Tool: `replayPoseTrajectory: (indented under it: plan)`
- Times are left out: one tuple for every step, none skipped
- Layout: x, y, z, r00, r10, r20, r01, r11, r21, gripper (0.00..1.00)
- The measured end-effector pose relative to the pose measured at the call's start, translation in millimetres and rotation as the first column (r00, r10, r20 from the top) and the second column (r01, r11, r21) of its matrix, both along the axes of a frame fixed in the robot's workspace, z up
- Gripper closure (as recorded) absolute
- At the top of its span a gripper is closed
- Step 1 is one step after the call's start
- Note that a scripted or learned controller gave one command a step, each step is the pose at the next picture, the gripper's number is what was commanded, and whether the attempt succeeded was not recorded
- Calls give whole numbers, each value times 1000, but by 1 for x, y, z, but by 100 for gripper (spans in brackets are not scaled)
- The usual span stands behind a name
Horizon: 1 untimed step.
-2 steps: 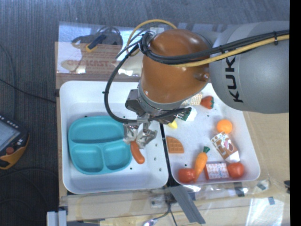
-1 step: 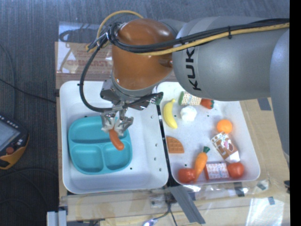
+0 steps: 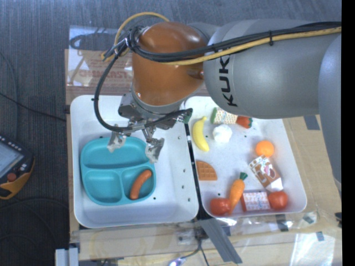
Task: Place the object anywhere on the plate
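the big grey arm [image 3: 277,65] comes in from the right, and its orange band [image 3: 163,65] sits over the top of the left bin [image 3: 172,204]. the gripper [image 3: 135,143] hangs down over the far edge of the blue plate [image 3: 100,187]. its jaws are apart, and there is nothing between them. one finger tip is above the top left part of the plate and the other is above the plate's right rim.

the blue plate lies in the left bin and has three parts. the sausage [image 3: 140,184] lies tilted in the small part at the bottom right of the plate. it is near the jaws but not touching them.

the right bin [image 3: 294,165] is just beside the left one and holds toy food. a banana [image 3: 199,135] lies by the wall between the bins. a white ball [image 3: 223,133] is just beside it. a waffle [image 3: 206,170] lies lower down. a carrot [image 3: 237,189] leans on a red tomato [image 3: 220,206]. an orange [image 3: 265,148] sits above a small carton [image 3: 265,170]. another red tomato [image 3: 278,200] is next to a pink box [image 3: 255,200].

both bins sit on the counter [image 3: 89,71].
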State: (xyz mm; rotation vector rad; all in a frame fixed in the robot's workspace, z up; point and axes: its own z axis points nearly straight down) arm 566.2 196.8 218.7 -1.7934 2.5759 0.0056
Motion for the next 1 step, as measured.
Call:
replayPoseTrajectory:
  plan:
    - [15,-12,40,899,437,3,-437,899,1,0]
